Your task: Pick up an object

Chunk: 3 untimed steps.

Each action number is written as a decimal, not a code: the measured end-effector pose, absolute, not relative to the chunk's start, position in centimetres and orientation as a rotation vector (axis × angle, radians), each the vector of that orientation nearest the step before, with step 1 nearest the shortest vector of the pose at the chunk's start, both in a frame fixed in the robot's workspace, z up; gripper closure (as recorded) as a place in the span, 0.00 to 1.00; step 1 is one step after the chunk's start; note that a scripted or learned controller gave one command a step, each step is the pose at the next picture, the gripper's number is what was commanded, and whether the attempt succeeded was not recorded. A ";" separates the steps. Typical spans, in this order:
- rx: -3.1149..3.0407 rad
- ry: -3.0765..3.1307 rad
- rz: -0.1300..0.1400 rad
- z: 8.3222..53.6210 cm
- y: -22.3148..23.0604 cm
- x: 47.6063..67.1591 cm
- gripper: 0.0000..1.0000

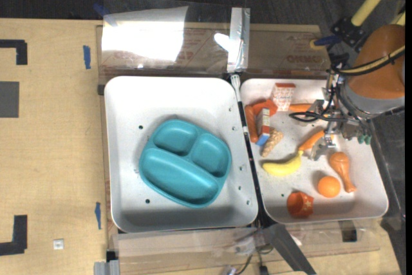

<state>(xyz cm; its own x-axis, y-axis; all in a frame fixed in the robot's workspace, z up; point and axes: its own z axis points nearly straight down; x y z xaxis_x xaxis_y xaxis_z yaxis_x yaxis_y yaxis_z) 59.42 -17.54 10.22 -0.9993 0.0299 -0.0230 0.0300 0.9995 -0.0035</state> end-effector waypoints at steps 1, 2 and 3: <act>0.154 3.127 -0.001 8.9 -18.8 56.9 0.00; 0.149 3.113 -0.007 10.3 -18.7 57.3 1.00; 0.149 3.114 -0.006 10.2 -18.7 57.3 0.00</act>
